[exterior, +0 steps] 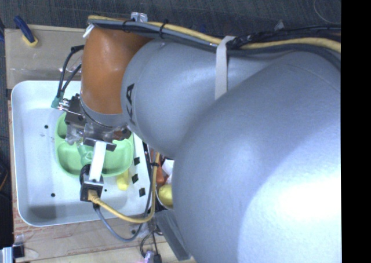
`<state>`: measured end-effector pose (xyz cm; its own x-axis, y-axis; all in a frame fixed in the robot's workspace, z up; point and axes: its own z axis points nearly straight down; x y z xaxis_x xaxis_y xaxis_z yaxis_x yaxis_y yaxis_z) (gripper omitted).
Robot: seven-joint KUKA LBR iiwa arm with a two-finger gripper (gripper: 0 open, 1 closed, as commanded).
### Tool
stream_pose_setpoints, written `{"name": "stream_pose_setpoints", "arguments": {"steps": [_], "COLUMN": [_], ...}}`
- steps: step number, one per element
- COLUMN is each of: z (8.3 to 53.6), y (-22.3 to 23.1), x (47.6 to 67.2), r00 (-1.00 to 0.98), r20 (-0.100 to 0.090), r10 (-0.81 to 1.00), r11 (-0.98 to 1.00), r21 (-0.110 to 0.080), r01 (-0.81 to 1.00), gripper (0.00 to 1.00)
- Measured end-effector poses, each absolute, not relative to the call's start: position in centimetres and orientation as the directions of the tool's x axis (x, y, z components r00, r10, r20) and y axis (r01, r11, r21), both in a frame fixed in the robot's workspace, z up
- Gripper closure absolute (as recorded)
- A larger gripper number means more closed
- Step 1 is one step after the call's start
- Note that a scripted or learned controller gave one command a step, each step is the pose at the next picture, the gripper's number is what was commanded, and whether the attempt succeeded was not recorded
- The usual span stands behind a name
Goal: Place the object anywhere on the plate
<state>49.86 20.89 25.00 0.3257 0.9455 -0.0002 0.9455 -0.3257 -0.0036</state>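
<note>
Your view is dominated by one large grey arm (243, 140), which reaches in from the right and covers most of the bench, including nearly all of the right-hand bin. Its orange band (104, 70) sits above the wrist, and the wrist hangs directly over the one green plate (69, 154) lying in the left white bin (29, 152). The gripper (87, 134) is pointed straight down at the plate's middle, so the plate lies beneath it, not off to a side. You cannot tell how the gripper stands or whether it carries anything, because the wrist hides it. One small yellow object (122, 184) rests on the bin floor just beside the plate's near edge. A second yellow object (165, 194) peeks out under the arm in the right bin.
</note>
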Motion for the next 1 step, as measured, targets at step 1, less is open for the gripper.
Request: {"name": "stream_pose_setpoints", "arguments": {"steps": [1], "z": [24.99], "y": [20.83], "x": [49.88], "r00": [0.326], "r20": [-0.001], "r10": [0.945], "r11": [-0.326], "r21": [-0.003], "r01": [0.945], "gripper": [0.0]}}
